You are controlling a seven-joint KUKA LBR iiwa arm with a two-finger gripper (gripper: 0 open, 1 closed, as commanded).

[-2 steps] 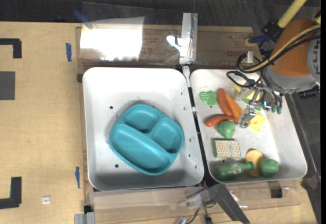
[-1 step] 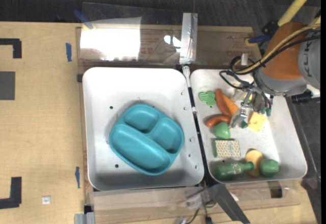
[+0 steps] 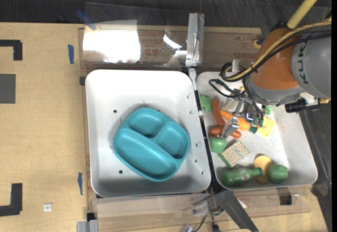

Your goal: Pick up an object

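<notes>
Over the right white bin [image 3: 300,141], the metal two-finger gripper [image 3: 232,129] hangs among small toy foods; whether it grips anything I cannot tell. Nearest it, the small orange plastic carrot-like piece [image 3: 217,113] looks light, stiff and slippery, so it is probably best pinched across its middle.

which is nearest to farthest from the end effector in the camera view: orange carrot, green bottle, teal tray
1. orange carrot, right bin, just left of the end effector.
2. green bottle, right bin, along the near edge below the end effector.
3. teal tray, in the left bin, farthest.
</notes>
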